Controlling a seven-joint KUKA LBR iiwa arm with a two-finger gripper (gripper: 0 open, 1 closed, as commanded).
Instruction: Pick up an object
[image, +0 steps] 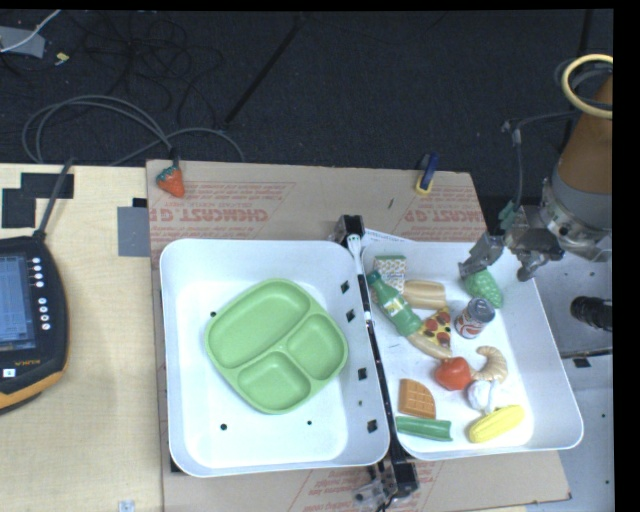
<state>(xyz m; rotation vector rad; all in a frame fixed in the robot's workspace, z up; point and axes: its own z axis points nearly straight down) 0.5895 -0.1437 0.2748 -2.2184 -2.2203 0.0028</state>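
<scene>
The right bin (560, 400) holds several toy foods: a green bottle (396, 306), a bread roll (425, 293), a pizza slice (436, 335), a small can (475, 318), a red tomato (453, 373), an orange wedge (417, 398) and a yellow piece (495, 423). A green knobbly toy (486, 288) lies near the bin's far right rim. My gripper (503, 262) hangs just above and behind that toy, open, with nothing between its fingers.
The left bin (190, 400) carries a green divided plate (277, 345). A black divider (365, 350) runs between the bins. A tablet (25, 315) lies at the far left, and a small red toy (172, 182) sits on the cardboard behind the bins.
</scene>
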